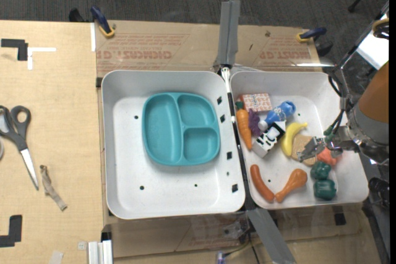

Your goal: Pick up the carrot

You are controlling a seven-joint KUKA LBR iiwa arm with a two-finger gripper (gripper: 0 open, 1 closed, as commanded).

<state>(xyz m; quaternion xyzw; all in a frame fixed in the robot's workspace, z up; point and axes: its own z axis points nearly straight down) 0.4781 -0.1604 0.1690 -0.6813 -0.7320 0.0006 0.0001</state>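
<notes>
Evidently the tool (pixel 312 150) is hovering open and empty beside the banana (pixel 292 136), needing to travel left to the carrot (pixel 244 127).

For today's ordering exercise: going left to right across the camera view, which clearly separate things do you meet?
Scissors → teal divided plate → carrot → banana → green pepper → arm's orange band.
</notes>
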